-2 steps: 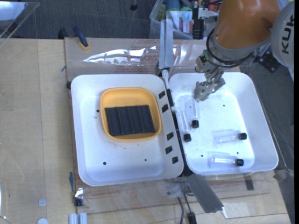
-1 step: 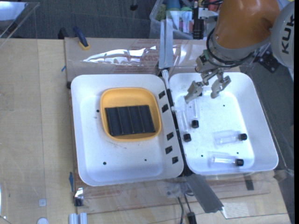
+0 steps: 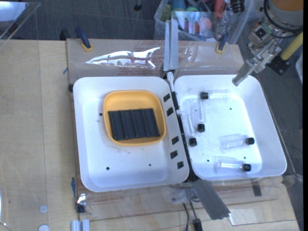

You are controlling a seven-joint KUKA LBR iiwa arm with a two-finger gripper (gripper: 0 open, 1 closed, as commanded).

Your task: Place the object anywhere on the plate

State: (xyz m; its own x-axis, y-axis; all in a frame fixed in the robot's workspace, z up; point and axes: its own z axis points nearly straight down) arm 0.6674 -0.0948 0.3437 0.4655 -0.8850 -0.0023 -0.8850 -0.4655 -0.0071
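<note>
Vials [image 3: 234, 141] lie in right bin [image 3: 269, 129], well below fingers [image 3: 239, 79]; fingers' opening unclear.

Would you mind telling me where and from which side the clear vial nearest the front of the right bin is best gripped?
Probably mid-body, from straight above: the vial lies flat, black cap right, with open floor on both long sides, so fingers can close across its width.

1. A yellow-orange plate [image 3: 135, 101], squarish with rounded corners, sits flat in the left white bin, toward the bin's upper middle; a dark ribbed slab covers much of its floor.
2. Several clear vials with black caps [image 3: 236, 141] lie on their sides, scattered apart, in the right white bin.
</note>
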